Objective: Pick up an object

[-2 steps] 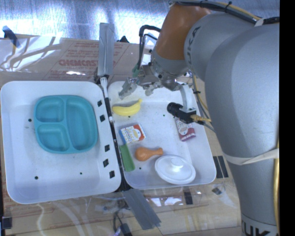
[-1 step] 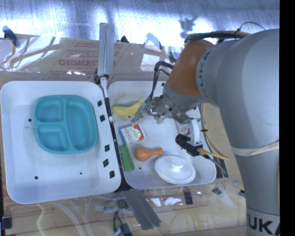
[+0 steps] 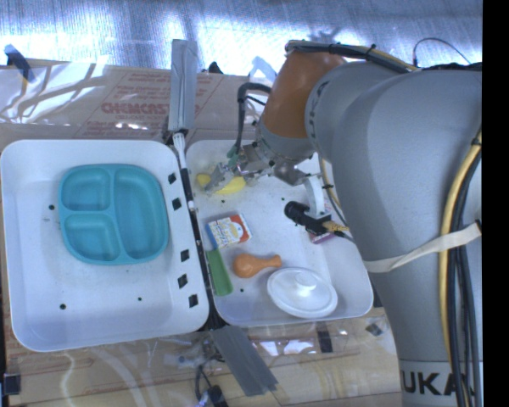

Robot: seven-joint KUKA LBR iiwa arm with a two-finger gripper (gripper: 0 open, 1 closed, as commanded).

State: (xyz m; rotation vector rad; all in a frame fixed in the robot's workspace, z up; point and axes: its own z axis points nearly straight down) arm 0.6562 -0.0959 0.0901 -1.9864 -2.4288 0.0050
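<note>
My gripper (image 3: 230, 171) is low in the far left part of the right bin (image 3: 349, 271), right over a yellow object (image 3: 230, 187) that lies partly under it. Whether it grips that object is hidden from this angle. Nearer the front lie a small orange and white carton (image 3: 227, 229), an orange pear-shaped toy (image 3: 255, 265) and a white round lid (image 3: 302, 292). A green stick (image 3: 218, 272) lies along the bin's left wall.
The left bin (image 3: 25, 227) holds a teal divided plate (image 3: 114, 212). The grey arm (image 3: 390, 159) covers the right bin's right side. A small pink object (image 3: 322, 236) peeks out beside the arm.
</note>
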